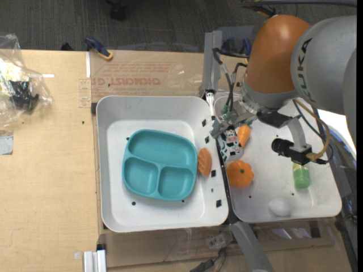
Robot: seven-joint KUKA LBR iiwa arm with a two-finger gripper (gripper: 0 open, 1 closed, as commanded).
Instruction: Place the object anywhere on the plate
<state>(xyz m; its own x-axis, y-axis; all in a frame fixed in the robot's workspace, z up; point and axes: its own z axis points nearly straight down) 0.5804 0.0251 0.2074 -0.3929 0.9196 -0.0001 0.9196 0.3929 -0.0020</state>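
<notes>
A: Where was the gripper (231, 130)?

B: Low at the right bin's (317, 208) inner edge, beside a small orange carrot-shaped piece (243, 134). Finger state: I couldn't tell.

A: And the teal three-compartment plastic plate (160, 165)?

B: In the left bin (110, 169), bare; an orange oval piece (204, 161) lay just beside it.

A: Risk?

B: Probably clipping the bin walls.

A robotics lab is indicated. A KUKA arm (295, 55) with loose cables is mounted at a plywood bench (45, 180), where two white bins (108, 152) are set on taped cardboard (142, 81) beside bagged parts (20, 86).
</notes>
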